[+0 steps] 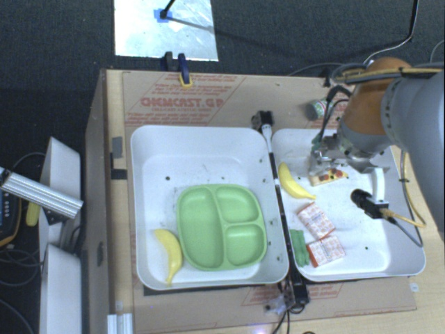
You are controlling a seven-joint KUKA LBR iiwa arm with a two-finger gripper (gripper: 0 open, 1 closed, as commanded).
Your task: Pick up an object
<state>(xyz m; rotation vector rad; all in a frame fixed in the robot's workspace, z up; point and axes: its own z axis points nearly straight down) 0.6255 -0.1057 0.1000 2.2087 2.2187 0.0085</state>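
Hanging over the upper part of the right bin point(414, 259), the gripper point(321, 160) is masked by the grey wrist; whether it is spread or closed cannot be told. The arm is cut off at the frame's right edge.

Small yellow-and-red piece point(329, 177): flat, lies just below the gripper, detail too small to read.

Banana point(293, 184) lies just left of the piece, near the dividing wall. Two red-and-white packets point(316, 220) sit lower, a green item point(298, 245) beside them. Bare bin floor shows at lower right.

Left bin point(208, 136): green divided plate point(221, 227), second banana point(169, 252) at its lower left.
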